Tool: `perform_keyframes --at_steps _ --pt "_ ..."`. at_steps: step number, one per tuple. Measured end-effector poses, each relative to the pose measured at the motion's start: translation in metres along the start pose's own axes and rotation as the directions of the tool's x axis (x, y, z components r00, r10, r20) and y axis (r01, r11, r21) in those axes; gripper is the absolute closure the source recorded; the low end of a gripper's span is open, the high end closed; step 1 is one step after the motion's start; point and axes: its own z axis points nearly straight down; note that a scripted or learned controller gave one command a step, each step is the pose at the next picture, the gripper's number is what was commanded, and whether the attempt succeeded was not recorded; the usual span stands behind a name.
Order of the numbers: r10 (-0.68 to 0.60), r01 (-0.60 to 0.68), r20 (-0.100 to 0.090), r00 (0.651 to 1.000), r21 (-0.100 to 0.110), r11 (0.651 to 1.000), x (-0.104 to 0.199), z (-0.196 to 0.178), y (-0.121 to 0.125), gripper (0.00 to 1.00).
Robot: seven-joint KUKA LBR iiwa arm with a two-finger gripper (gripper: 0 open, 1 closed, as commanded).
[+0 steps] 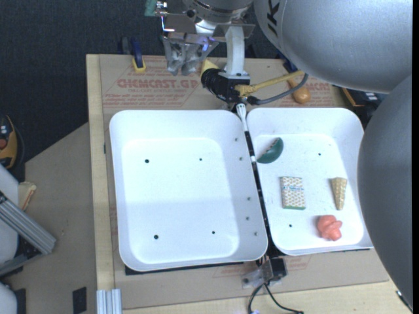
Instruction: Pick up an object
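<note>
Overhead, the grey arm (340, 25) is sweeping in from the upper right and filling that corner, its wrist hanging above the far edge of the bench (105, 175), beyond both bins. The pincer (183, 61) is pointing down over the brown board behind the left bin (183, 188), pinching nothing; whether it is spread or pressed together I cannot tell, since that part is small and blurred. The pickable things are all lying in the right bin (308, 126): a dark green curved piece (271, 150) near the dividing rim, a pale patterned block (292, 192) in the middle, a tan cone (338, 192) toward the right, and a reddish-orange lumpy object (329, 227) near the front. The arm's bulk is covering the right bin's far right corner.
</note>
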Motion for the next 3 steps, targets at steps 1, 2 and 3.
perform_keyframes --at_steps 1,2,3 --pt "0.006 -0.006 0.008 1.0 0.014 1.0 -0.004 -0.001 0.0 1.0" --pt "0.004 -0.004 0.008 1.0 0.011 1.0 -0.003 -0.011 0.0 1.0" --pt "0.007 -0.007 0.002 1.0 0.004 1.0 -0.004 -0.128 -0.023 1.0"
